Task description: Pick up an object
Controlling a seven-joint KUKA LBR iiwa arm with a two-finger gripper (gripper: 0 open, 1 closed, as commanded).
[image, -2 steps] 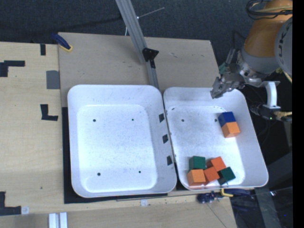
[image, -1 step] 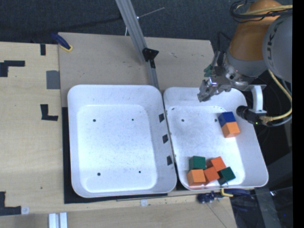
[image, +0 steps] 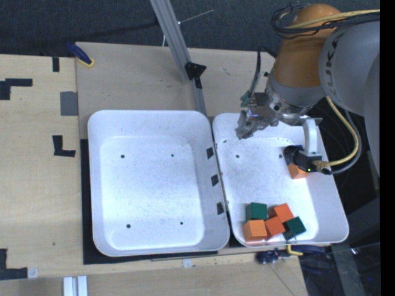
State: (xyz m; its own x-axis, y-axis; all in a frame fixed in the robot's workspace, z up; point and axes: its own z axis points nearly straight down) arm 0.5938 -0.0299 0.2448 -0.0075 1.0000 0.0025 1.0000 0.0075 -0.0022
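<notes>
White plastic forms two shallow bins side by side on the tan worktop (image: 37,184): the left bin (image: 105,128) and the right bin (image: 327,217). Five small blocks lie in the right bin — three orange, two green. Four of them cluster at the near edge: a green block (image: 257,211) at the back left, an orange block (image: 283,213) beside it, a larger orange block (image: 255,229) in front touching both, and a dark green block (image: 295,227) at the right, turned corner-on. All four are roughly cubic, so no long axis can be read. The fifth, an orange block (image: 298,171), lies apart near the right wall, partly hidden by a black fitting on the arm.

The grey arm with its orange band enters from the right; its pincer (image: 249,128) hangs over the far left corner of the right bin, well apart from every block. Whether the pincer is released or clenched cannot be told — nothing is seen between its tips.
</notes>
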